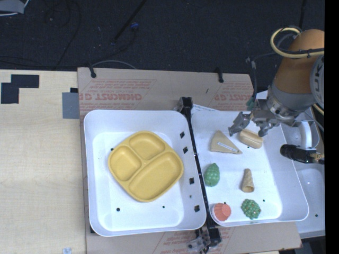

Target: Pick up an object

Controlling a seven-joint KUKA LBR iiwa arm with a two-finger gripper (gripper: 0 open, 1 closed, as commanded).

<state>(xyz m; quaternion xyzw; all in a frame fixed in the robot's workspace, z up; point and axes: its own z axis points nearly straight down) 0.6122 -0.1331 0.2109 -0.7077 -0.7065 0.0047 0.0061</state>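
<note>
My gripper hangs over the far part of the right bin with its two fingers spread open and nothing between them. A tan roll-shaped piece lies on the bin floor just in front of the fingertips. To its left sits a pale tan wedge. Nearer the front are a green lumpy piece, a small tan cone, a green bumpy ball and a red-orange round piece.
The left bin holds a yellow divided plate. A black divider runs between the two bins. Cardboard lies under both, on a wooden bench.
</note>
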